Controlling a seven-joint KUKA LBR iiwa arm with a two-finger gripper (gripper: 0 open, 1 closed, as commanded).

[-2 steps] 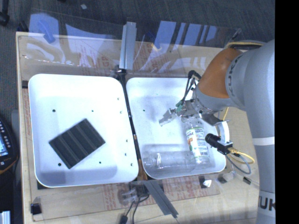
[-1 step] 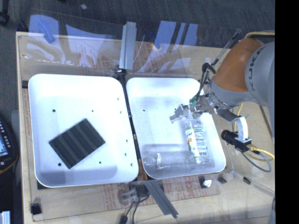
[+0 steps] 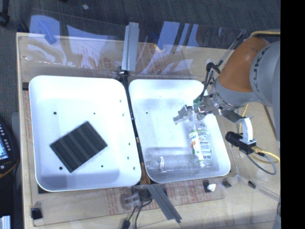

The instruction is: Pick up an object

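A: Camera view: tool (image 3: 185,114) hangs low in the right bin (image 3: 143,128), grip unreadable.
B: Bottle (image 3: 200,144) lies at its five o'clock, touching the wall; closing off-centre could roll it away.

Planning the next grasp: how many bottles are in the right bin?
2: a labelled clear bottle along the right side, and a clear one lying across the near wall.

Prob. robotics lab: bench (image 3: 248,209) w/ white bins (image 3: 43,92), cables (image 3: 267,156).
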